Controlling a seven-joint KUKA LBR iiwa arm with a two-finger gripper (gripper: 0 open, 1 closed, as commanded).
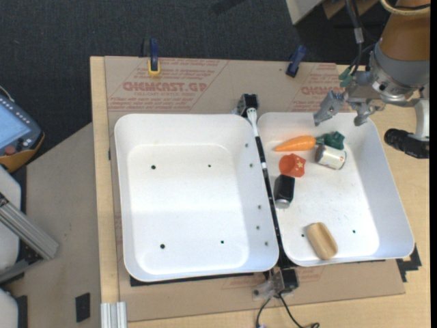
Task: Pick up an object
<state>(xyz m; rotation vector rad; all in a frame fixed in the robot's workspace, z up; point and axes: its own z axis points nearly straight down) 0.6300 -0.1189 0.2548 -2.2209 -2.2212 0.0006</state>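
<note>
The right bin (382,203) holds an orange carrot (295,143), a red block with a yellow star (292,165), a black cylinder (284,189), a white can with a green top (330,154) and a tan bread-like piece (321,240). My gripper (343,111) hangs above the far edge of the right bin, over and slightly behind the carrot and the can. Its two fingers are spread apart with nothing between them.
The left bin (130,183) sits beside the right one, with a black divider strip (263,176) between them. Clamps (153,55) hold the cardboard base at the back. A black object (408,142) sticks out past the right bin's right rim.
</note>
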